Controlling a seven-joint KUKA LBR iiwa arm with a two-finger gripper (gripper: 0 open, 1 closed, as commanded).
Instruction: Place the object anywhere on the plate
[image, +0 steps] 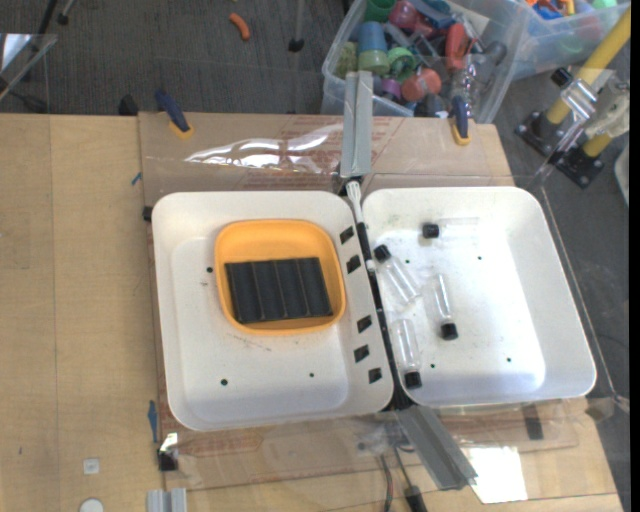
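An orange square plate (281, 233) with rounded corners sits in the left white bin (260, 392), towards its back. A black rectangular object (278, 290) with lengthwise ridges lies flat on the plate, covering most of its floor and reaching the front rim. Nothing touches it.
The right white bin (525, 255) holds several clear tubes with black caps (441, 306), plus a loose black cap (430, 231). Black clips (363, 323) line the ridge between the bins. A clear box of coloured toys (430, 45) stands behind the bench, and blue clamps (175, 115) grip its back edge.
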